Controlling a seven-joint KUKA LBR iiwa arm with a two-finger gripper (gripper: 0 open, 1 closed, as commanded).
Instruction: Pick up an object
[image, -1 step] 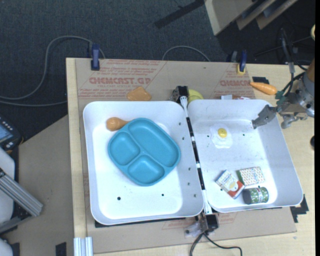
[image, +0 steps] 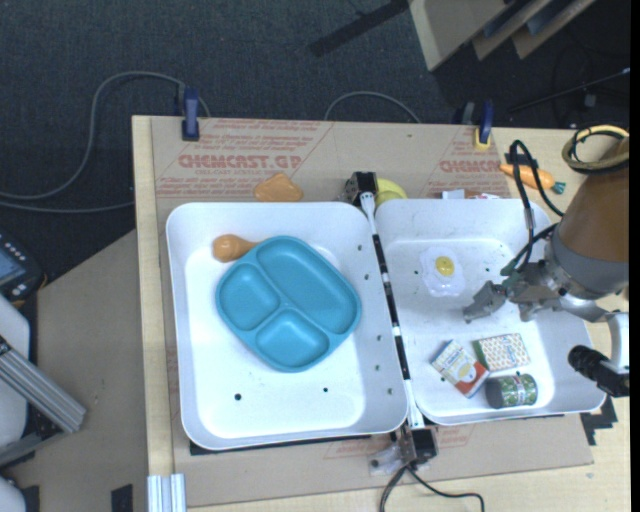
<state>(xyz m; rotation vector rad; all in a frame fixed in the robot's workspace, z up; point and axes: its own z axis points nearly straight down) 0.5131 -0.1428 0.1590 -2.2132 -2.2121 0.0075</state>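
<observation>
Two shallow white bins side by side on a bench; left bin (image: 200, 390) and right bin (image: 560, 400) meeting at a central seam. Arm (image: 600, 225) entering from the right, grey with orange band above the wrist; gripper (image: 500, 298) low over the middle of the right bin, dark fingers splayed toward the left, nothing seen between them; whether open or shut not possible to tell at this angle. Nearest to the gripper: a small clear piece with a yellow centre (image: 442, 268), up and to the left of the fingertips, near but apart from them. Below the gripper, three objects clustered toward the near edge of the right bin: a small red-and-white packet (image: 460, 367), tilted; just beside it on the right a flat patterned card or box (image: 502, 351), green-bordered; below that a dark green cylindrical can (image: 513, 390) lying on its side; all three apart from the gripper. In the left bin: blue divided plate (image: 288, 300) with three compartments, set diagonally; a tan rounded item (image: 232, 246) at its upper left, touching or almost touching the plate's rim. Behind the bins on the bench: an orange lump (image: 278, 188) and a yellow rounded thing (image: 388, 190) near the seam.
</observation>
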